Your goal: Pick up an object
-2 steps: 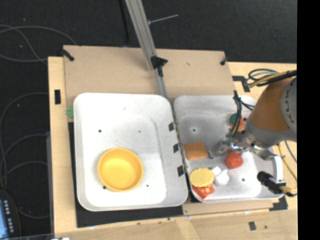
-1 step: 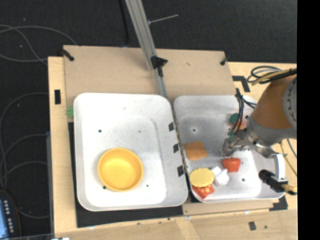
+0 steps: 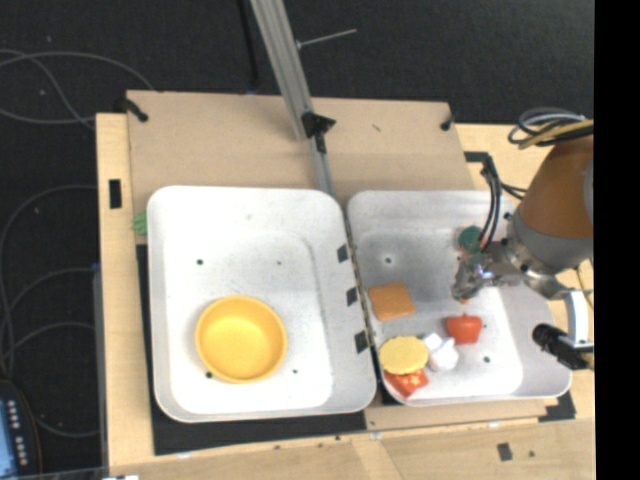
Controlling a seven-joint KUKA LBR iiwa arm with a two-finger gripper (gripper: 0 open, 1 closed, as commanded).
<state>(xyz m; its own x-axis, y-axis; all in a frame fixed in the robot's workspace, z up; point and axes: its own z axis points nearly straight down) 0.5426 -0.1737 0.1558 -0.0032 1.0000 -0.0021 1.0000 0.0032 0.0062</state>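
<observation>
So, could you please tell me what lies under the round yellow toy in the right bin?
The round yellow toy rests on a red piece; how far that piece extends beneath it is hidden.

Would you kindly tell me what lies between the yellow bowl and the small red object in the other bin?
In the camera view, an orange block lies between the yellow bowl and the red object.

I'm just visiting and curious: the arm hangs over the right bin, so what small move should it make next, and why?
Probably lower the gripper a little toward the small red block just below it in the camera view. That block lies apart from the flat orange square, so it looks the easiest to reach.
</observation>
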